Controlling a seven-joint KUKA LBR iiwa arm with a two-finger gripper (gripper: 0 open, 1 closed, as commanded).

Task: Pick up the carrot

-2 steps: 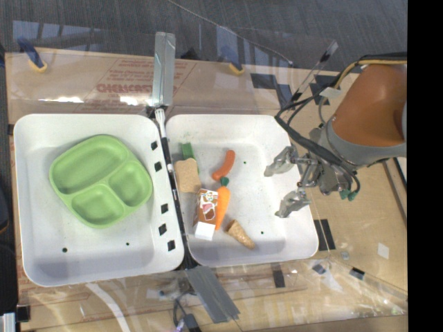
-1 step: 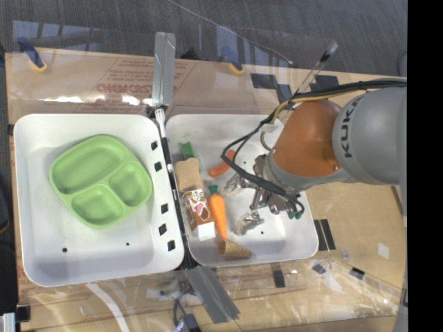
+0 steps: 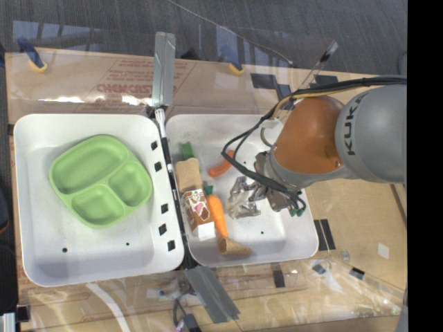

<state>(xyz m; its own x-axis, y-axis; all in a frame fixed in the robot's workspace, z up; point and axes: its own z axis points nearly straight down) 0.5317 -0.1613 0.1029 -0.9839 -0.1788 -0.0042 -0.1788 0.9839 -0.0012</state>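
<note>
An orange carrot (image 3: 217,214) lies in the right bin (image 3: 291,244), near its front left, beside a brown snack packet (image 3: 196,207). A smaller orange piece (image 3: 221,168) lies further back. My gripper (image 3: 243,199) hangs low over the bin's middle, just right of the carrot and apart from it. Nothing shows between its metal fingers. The arm's orange band (image 3: 309,138) sits above it.
A tan block (image 3: 187,172) and a small green piece (image 3: 186,150) lie behind the packet, and a brown cone-shaped item (image 3: 234,248) sits at the bin's front. The left bin (image 3: 31,185) holds a green divided plate (image 3: 101,179). Cables loop around the wrist.
</note>
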